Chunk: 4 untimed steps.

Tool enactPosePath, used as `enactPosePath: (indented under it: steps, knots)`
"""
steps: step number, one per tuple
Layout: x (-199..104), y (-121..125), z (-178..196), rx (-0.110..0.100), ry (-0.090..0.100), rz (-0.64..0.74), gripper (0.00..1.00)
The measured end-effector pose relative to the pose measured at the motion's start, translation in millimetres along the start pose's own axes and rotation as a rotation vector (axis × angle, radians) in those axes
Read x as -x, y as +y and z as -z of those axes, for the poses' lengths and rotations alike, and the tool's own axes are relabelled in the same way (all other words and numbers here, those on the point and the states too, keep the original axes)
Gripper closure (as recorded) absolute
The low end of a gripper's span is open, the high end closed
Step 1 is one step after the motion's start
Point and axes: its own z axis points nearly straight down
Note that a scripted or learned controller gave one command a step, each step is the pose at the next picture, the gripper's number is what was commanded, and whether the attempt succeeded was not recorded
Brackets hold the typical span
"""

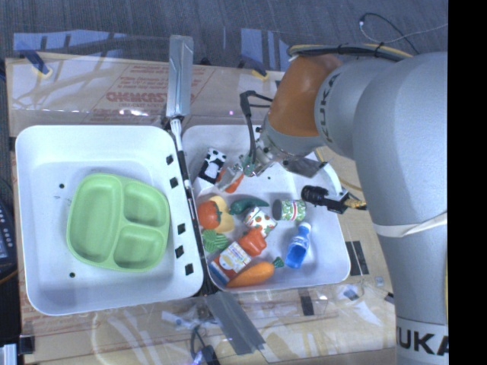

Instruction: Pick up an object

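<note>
Fingers of the gripper point(245, 166) reach down into the upper left part of the right bin point(335, 238), but their tips are small and crowded by toys, so I cannot tell whether they stand wide or narrow, nor whether anything sits between them. Just beside them, to the left, lies a black-and-white cow toy point(212, 164), close to the bin's dividing wall. A small orange piece point(234, 181) lies right under the fingertips, touching or nearly so; which, I cannot tell.

Lower in the same bin the other objects lie packed together: a red and yellow fruit point(209, 214), a dark green piece point(245, 206), a small patterned can point(289, 210), a blue bottle point(297, 245), a red-capped bottle with a label point(240, 253), a green leafy toy point(214, 242) and a carrot point(251, 274) along the bottom wall. All of these lie apart from the fingers, towards the near side of the bin.

The left bin point(30, 204) holds a green divided plate point(118, 223), well apart from the gripper. The grey arm point(396, 150) with its orange band point(300, 97) comes in from the right, above the right bin.
</note>
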Motion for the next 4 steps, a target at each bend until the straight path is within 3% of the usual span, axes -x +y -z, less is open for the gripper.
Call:
enactPosePath:
  steps: [1,2,3,4]
  knots:
    - [-45,33,82,0.001,0.001,-0.237,1.00]
    - [-45,33,82,0.000,0.001,-0.237,0.00]
    - [-59,13,81,-0.004,0.003,-0.286,0.00]
    - [-21,-25,-11,-0.005,0.004,-0.440,0.00]
